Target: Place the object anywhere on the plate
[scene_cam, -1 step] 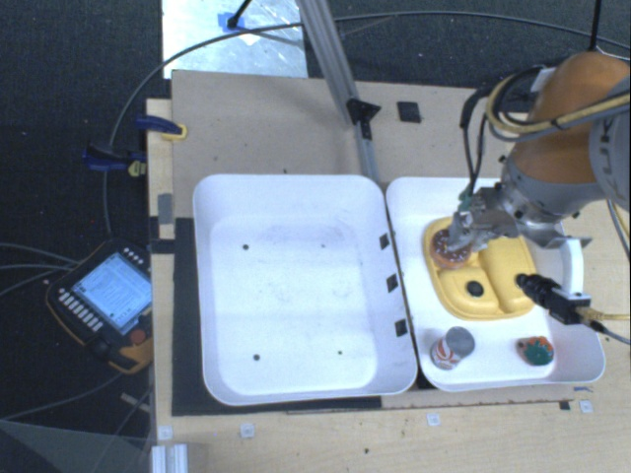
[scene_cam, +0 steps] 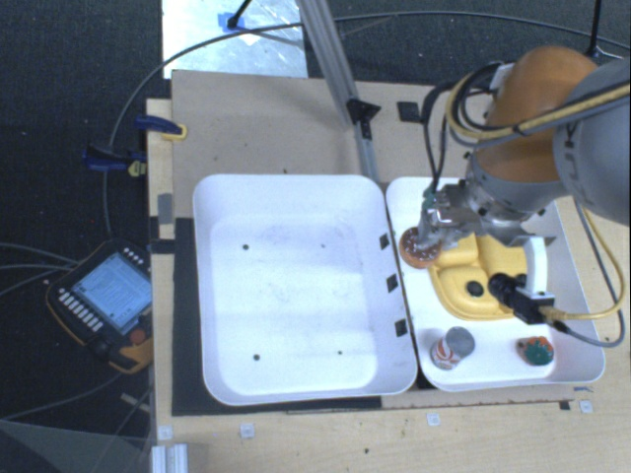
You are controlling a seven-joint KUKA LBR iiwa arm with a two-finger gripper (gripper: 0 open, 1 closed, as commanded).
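Note:
A yellow plate [scene_cam: 471, 282] lies in the right bin [scene_cam: 582, 365], partly hidden under the arm. A small brown round object [scene_cam: 418, 251] sits at the plate's left edge, close to the bin's left wall. My gripper [scene_cam: 434, 227] hangs right over that brown object, its tip at or just above it. I cannot make out whether anything is gripped.
A small grey and red object [scene_cam: 452, 347] and a green and orange one [scene_cam: 535, 351] lie at the front of the right bin. The left bin [scene_cam: 286, 284] adjoins it. A black cable plug [scene_cam: 515, 296] hangs from the arm over the plate.

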